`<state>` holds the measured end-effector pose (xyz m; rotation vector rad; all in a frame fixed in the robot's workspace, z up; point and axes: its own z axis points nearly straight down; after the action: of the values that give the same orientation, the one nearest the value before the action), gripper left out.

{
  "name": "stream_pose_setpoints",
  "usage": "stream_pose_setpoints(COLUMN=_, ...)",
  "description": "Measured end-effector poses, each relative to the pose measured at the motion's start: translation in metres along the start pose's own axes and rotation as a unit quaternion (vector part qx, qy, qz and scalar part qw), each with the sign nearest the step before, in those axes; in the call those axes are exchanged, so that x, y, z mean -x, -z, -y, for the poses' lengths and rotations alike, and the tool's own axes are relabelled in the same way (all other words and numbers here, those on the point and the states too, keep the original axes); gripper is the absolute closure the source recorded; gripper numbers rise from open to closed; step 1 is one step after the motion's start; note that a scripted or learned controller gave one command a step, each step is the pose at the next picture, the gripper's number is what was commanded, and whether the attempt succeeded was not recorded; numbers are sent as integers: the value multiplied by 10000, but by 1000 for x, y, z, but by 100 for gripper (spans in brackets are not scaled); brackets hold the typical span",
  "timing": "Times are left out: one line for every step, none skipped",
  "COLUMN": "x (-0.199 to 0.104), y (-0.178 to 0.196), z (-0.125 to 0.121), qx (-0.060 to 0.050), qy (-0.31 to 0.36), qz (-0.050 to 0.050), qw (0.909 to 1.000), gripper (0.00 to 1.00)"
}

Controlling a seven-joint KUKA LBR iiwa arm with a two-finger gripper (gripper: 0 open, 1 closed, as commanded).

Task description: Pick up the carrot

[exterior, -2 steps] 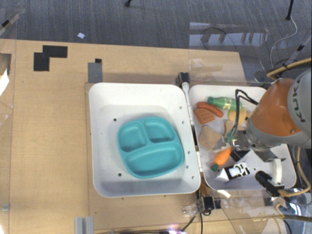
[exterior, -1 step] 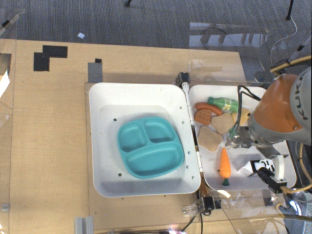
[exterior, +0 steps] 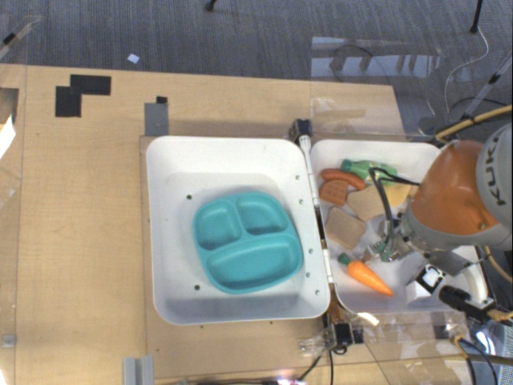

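Small orange tapered carrot (exterior: 369,276) was logged on the right white bin's (exterior: 417,305) floor, just below the two-finger gripper (exterior: 388,249), whose state could not be told; a grasp across its middle was judged best.

Carrot (exterior: 369,277) open toward front wall; bread (exterior: 347,229) possibly crowds behind.

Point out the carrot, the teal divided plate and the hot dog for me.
carrot (exterior: 369,276): camera view, middle of its orange body.
teal divided plate (exterior: 248,242): camera view, ridge between its compartments.
hot dog (exterior: 342,177): camera view, middle of the sausage.
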<state>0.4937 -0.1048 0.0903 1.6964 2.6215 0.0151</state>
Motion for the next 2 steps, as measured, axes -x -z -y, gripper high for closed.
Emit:
stream_pose_setpoints(x=1, y=12, z=-4, qx=40, qy=12, qz=20, qw=10000, gripper=100)
stream_pose_setpoints(x=-11, y=0, z=-4, qx=-24, qy=571, qz=15, qw=9984, gripper=100)
